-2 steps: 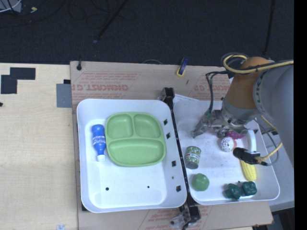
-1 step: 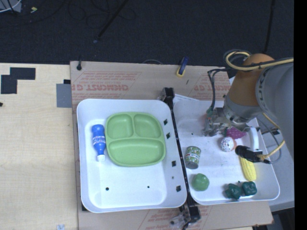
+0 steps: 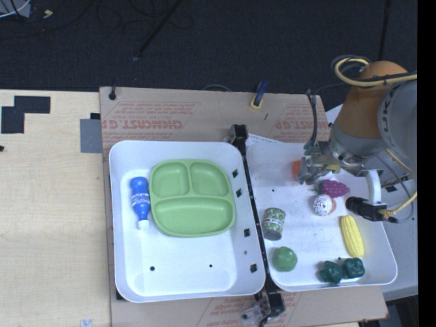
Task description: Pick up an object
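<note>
- The arm [image 3: 371, 111] reaches in from the right, and its hand [image 3: 315, 171] sits low over the upper part of the right bin [image 3: 300, 203].
- Whether the hand is apart or together cannot be told; nothing can be seen clamped in it.
- A small orange thing [image 3: 298, 168] lies just beside the hand on its left, partly hidden.
- A purple toy [image 3: 334, 187] lies just below and right of the hand, with a white ball [image 3: 323, 204] touching or nearly touching it.
- Further down the right bin are a small can [image 3: 273, 223], a green ball [image 3: 285, 258], a corn cob [image 3: 351, 236] and a dark green toy [image 3: 343, 270].
- The left bin [image 3: 129, 251] holds a green divided plate [image 3: 191, 197] and, just beside it on the left, a blue bottle [image 3: 139, 201] lying flat.
- Both bins rest on cardboard [image 3: 170, 118] on the worktop [image 3: 48, 216].
</note>
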Controlling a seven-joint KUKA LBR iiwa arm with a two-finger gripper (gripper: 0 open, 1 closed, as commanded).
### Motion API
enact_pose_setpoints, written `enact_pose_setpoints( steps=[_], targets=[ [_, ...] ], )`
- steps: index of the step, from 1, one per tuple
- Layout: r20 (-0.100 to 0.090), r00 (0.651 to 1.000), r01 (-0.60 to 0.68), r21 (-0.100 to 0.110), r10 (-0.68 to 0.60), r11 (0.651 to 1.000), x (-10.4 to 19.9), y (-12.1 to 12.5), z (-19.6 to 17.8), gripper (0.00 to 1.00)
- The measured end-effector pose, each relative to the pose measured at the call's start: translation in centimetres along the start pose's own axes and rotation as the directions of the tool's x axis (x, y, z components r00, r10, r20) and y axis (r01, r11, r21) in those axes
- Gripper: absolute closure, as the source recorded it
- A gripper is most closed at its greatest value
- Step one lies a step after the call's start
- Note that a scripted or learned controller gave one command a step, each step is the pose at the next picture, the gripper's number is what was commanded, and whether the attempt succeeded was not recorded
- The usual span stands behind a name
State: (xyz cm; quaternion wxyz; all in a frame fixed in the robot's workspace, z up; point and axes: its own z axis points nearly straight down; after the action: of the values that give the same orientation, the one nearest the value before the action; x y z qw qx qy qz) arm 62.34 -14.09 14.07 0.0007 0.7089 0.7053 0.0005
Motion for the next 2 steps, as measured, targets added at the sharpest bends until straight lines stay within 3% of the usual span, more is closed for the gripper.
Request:
enact_pose_setpoints(
  steps=[2],
  targets=[
    [0.0,1.0,0.005,-0.001,-0.005,1.0,-0.8,-0.4,-9.0,1.0]
  ],
)
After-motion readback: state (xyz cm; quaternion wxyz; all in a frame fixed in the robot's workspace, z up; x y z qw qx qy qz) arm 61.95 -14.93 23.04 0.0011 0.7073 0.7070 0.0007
